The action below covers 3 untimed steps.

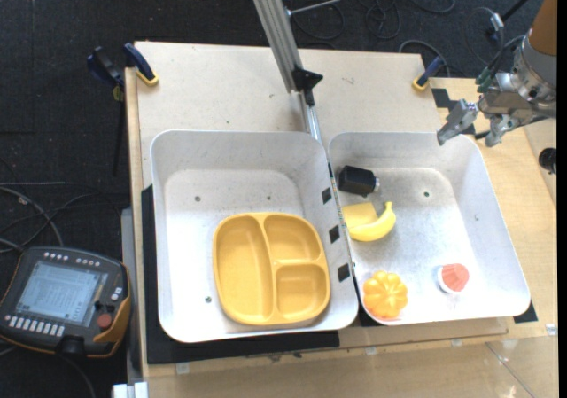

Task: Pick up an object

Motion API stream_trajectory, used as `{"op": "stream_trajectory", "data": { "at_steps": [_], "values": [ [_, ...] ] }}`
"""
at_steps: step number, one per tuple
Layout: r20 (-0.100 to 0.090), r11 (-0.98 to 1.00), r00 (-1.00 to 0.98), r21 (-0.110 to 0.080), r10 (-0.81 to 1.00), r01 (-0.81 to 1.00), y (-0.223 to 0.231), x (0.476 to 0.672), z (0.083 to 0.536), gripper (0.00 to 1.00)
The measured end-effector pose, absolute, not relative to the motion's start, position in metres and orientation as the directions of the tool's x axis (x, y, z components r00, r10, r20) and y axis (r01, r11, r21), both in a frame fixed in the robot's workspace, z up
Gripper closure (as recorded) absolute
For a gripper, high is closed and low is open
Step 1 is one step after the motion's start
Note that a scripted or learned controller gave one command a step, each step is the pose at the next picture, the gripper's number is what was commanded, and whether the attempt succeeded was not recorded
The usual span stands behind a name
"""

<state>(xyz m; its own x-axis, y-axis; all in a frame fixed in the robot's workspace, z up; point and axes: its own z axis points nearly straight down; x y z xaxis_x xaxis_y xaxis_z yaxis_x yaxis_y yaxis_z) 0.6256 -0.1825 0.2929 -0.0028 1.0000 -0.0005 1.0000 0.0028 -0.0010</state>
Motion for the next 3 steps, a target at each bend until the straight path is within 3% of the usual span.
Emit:
{"op": "stream_trajectory", "data": {
  "at_steps": [1, 3],
  "values": [
    [-0.001, 0.003, -0.003, -0.001, 1.0, 1.0, -0.182, 0.626, 0.293, 0.0],
    [0.0, 0.0, 0.0, -0.005, 1.0, 1.0, -0.184, 0.613, 0.196, 0.0]
  ]
}}
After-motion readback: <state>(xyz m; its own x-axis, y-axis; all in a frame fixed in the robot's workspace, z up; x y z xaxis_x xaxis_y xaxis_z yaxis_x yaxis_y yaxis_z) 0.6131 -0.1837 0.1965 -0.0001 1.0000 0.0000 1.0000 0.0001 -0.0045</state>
